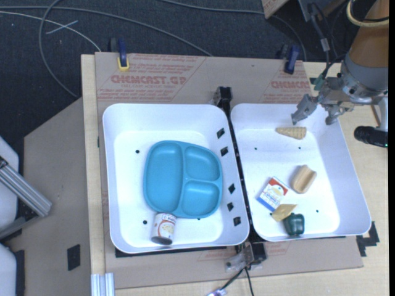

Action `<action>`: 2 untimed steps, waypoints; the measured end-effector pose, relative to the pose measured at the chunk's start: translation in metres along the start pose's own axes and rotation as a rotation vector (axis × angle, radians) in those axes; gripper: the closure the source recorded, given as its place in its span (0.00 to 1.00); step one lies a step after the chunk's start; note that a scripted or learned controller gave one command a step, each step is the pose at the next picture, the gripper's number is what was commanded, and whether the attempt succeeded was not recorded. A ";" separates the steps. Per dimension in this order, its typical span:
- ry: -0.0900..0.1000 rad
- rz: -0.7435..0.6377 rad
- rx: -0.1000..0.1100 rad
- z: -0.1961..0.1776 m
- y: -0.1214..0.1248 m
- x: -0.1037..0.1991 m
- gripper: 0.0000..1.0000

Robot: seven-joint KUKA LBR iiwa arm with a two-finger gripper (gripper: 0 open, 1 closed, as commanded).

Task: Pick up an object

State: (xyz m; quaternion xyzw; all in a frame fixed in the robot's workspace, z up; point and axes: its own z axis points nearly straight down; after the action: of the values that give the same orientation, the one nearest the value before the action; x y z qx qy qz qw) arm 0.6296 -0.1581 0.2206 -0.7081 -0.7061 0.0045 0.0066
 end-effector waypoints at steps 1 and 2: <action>-0.002 -0.003 -0.015 -0.009 0.002 0.001 0.00; -0.001 -0.003 -0.009 0.051 -0.001 0.007 0.00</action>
State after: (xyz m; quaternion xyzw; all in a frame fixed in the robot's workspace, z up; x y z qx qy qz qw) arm 0.6273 -0.1506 0.1697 -0.7069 -0.7073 0.0017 0.0033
